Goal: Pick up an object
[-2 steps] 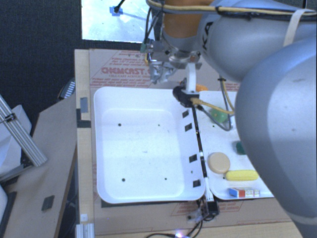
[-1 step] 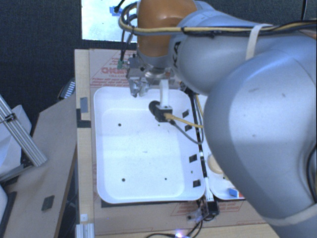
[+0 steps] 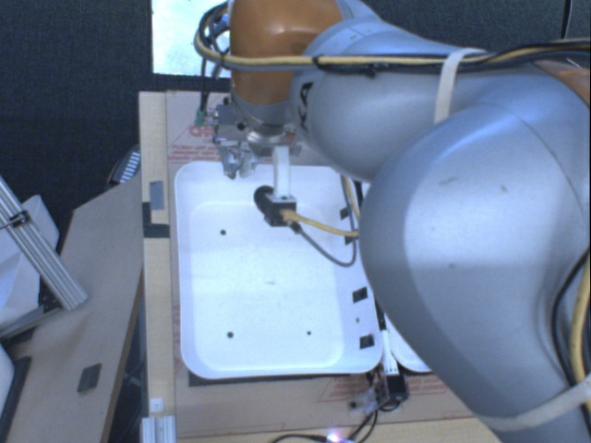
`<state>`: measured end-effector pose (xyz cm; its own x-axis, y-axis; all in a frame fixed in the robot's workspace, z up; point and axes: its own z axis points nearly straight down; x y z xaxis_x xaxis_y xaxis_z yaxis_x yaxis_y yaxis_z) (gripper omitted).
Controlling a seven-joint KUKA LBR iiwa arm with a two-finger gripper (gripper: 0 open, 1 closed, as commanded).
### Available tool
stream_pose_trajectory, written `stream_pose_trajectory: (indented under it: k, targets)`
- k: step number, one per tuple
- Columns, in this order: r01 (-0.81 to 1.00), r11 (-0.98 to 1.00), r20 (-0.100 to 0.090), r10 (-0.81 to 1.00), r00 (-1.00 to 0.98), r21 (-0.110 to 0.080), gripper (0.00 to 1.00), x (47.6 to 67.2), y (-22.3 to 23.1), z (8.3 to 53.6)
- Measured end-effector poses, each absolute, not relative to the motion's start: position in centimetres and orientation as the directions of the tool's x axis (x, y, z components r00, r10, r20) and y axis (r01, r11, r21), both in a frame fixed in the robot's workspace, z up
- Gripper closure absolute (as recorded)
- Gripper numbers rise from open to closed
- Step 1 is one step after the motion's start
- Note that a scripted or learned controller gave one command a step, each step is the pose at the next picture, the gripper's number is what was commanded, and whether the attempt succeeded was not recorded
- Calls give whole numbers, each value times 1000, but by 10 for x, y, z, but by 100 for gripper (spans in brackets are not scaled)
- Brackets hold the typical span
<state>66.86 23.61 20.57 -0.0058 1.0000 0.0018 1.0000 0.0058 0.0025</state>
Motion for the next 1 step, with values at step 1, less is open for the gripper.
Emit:
stream_pose_trajectory:
  k: [1]
  targets:
    - [1000, 7, 5, 1000, -7, 8, 100, 623, 235, 325]
